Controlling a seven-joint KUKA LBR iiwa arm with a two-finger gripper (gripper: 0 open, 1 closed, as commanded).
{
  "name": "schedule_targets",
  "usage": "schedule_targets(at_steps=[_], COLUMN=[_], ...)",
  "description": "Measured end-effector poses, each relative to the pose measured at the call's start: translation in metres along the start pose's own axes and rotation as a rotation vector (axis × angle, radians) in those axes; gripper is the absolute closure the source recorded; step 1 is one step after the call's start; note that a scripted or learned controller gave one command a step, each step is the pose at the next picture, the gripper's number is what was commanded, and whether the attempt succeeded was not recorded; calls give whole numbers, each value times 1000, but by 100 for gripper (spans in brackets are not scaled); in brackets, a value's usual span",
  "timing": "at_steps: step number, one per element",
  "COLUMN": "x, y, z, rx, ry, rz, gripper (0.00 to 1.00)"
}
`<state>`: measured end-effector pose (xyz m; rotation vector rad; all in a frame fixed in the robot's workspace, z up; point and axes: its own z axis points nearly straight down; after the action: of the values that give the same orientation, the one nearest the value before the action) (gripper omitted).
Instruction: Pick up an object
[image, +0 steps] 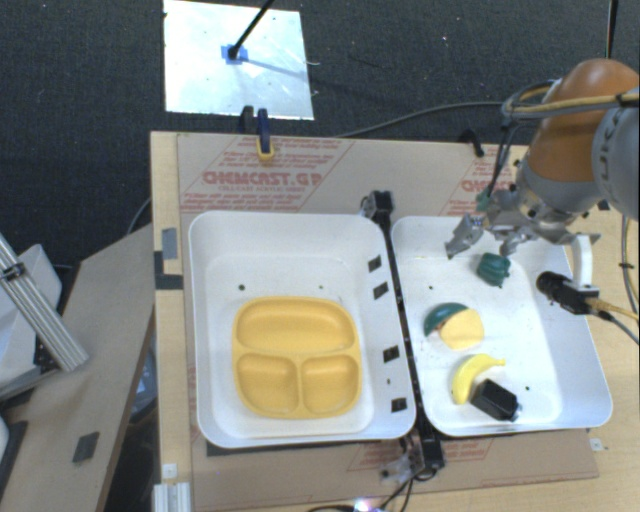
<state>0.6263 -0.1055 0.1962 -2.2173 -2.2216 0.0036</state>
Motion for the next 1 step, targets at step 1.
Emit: schedule_targets(at_steps=[1], x=[7], y=[2], z=[60], rx=[0], ry=[0], rz=[-2], gripper=[0])
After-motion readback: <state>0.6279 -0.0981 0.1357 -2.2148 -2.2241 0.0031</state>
